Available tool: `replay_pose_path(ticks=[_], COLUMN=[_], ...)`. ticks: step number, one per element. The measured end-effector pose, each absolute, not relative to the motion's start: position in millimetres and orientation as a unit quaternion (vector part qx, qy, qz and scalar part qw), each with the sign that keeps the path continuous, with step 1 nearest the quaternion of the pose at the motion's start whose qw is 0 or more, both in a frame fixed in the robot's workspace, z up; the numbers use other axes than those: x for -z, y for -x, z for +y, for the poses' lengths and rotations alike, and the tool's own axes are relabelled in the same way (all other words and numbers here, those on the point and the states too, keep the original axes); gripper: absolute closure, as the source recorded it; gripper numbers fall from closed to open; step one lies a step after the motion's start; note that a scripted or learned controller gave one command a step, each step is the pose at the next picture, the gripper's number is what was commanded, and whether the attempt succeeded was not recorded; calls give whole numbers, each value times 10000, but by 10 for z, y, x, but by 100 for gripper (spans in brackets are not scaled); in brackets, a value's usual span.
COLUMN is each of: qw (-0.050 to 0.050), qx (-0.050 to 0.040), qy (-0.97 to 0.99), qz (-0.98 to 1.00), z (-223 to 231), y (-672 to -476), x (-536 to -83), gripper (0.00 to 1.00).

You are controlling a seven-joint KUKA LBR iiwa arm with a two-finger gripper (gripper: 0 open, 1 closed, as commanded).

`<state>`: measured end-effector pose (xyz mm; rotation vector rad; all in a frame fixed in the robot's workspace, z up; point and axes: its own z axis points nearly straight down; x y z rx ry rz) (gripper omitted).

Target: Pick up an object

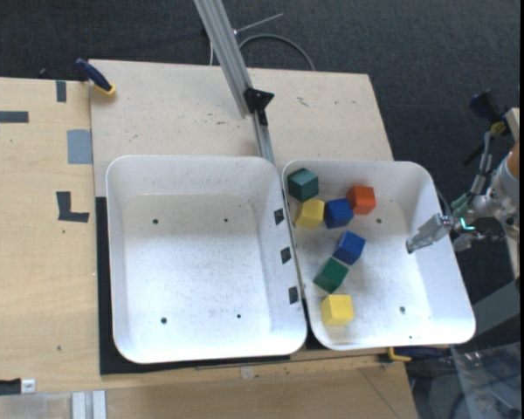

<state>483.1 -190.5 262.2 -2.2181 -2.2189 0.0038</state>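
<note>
Jaws: we can't tell if they're spread or closed, the end of the gripper (430,234) is too small and blurred at the right bin's right rim. Nothing visible between them.

Camera view, what we see:
- 2 white bins side by side on the counter (192,112). Left bin (113,234), right bin (445,312).
- All 7 cubes sit in the right bin, in its left half.
- Teal cube (303,183) is at the top, near the divider between the bins.
- Below it sits a yellow cube (309,214), touching a blue cube (338,212) on its right.
- Orange cube (361,199) is just beside that blue one, up and to the right.
- Second blue cube (349,246) is lower, with a green cube (331,275) touching it below-left.
- Second yellow cube (337,308) is lowest, just beside the green one.
- Gripper hangs over the bin's right edge, well apart from every cube.
- Metal rail (227,46) runs diagonally from the top down to the gap between the bins.
- Blue-and-yellow clamp (96,77) sits at the counter's upper left corner.
</note>
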Motion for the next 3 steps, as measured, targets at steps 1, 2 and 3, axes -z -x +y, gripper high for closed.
replay_pose_path(ticks=[1, 2, 3], qw=[5, 33, 32], qx=[-4, -19, -19], qy=[7062, 7067, 7067], qz=[-7080, -7075, -7075], z=[-1904, -1812, -1783], y=[-4839, -4824, -4911], x=[-2639, -2034, -1485], gripper=[0, 0, 0])
